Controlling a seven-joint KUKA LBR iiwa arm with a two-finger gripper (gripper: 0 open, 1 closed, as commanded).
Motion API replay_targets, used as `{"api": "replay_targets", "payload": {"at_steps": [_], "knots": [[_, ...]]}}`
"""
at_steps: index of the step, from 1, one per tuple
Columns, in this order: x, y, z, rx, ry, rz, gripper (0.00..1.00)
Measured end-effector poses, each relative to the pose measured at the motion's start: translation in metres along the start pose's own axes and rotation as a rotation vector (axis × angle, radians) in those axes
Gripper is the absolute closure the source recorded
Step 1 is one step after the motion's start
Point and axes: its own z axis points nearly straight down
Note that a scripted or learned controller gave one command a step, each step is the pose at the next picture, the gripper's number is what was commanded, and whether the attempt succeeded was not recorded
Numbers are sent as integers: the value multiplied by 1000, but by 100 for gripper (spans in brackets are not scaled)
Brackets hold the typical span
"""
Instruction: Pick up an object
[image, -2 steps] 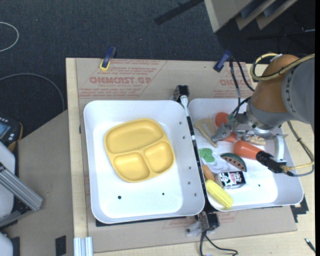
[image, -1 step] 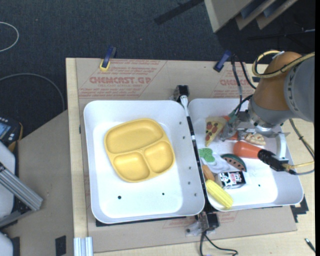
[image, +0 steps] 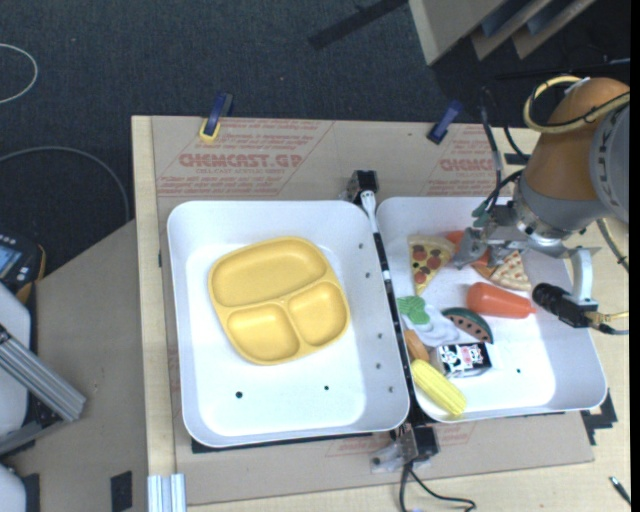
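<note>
Yellow divided tray (image: 277, 298) in left bin (image: 190, 330), pincer (image: 478, 243) low over pizza slice (image: 428, 259) in right bin (image: 560, 385), grip state unclear

Toy foods (image: 452, 325) clustered, right bin's (image: 560, 385) left half.

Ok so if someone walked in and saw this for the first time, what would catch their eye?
Probably the yellow divided plate, lying alone in the left bin. Next, the cluster of toy food in the right bin: a pizza slice, a red-orange carrot-like piece and a yellow corn cob at the near rim. The grey and orange arm leans over that bin's far side, its pincer low by the pizza slice.
</note>
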Motion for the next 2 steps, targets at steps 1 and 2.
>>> {"api": "replay_targets", "payload": {"at_steps": [1, 2], "knots": [[9, 6, -52, 0, 0, -2, 100], [9, 7, -85, 0, 0, -2, 100]]}}
